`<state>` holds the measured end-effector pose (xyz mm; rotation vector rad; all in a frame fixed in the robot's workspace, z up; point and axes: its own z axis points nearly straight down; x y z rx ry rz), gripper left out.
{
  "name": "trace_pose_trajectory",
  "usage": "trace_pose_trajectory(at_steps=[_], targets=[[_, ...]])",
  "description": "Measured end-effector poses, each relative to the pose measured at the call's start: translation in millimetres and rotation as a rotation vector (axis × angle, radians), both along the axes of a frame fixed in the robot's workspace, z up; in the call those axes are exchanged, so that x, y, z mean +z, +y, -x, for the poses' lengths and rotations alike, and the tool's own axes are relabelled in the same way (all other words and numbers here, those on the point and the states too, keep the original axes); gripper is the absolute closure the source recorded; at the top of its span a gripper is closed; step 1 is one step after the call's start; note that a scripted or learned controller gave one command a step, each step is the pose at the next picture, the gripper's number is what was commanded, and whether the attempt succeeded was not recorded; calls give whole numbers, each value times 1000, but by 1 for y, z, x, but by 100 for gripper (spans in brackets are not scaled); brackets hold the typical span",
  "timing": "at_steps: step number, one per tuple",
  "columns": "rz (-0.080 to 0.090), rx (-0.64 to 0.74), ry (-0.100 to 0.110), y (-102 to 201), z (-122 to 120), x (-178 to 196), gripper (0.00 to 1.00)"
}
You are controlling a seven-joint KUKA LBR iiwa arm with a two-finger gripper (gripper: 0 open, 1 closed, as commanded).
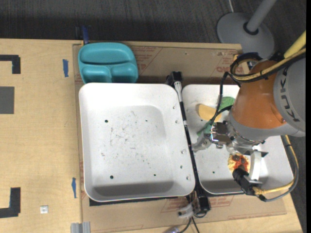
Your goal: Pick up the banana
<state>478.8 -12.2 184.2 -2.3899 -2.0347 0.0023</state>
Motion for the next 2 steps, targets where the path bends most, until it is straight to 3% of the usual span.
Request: trace_pose_trajectory(at_steps=[1,2], targets=[[1,104,-3,73,0,4,0],[0,304,1,145,0,-59,0]])
